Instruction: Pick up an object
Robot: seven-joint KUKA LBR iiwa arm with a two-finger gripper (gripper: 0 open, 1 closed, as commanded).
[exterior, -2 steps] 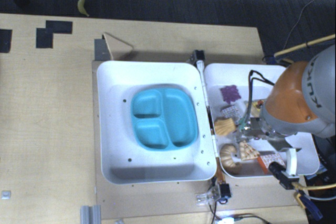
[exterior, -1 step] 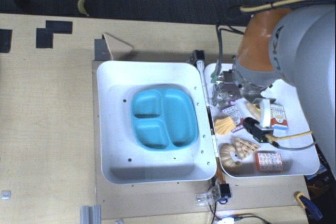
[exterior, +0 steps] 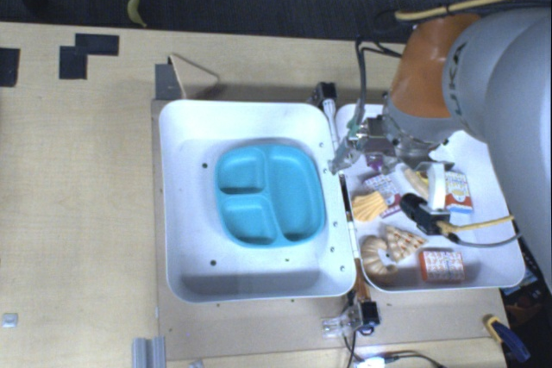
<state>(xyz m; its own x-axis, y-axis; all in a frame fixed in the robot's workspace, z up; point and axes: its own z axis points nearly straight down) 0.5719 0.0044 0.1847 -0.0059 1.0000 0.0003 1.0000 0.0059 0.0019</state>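
One blue tray [exterior: 267, 194] lying slightly tilted

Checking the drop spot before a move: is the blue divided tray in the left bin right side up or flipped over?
Right side up: the blue tray lies flat in the left bin, its three compartments open upward.

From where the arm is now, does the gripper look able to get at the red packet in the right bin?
Probably yes. The red packet lies uncovered near the right bin's front edge, nothing on top. The gripper sits at the bin's far left, so it must cross the clutter between.
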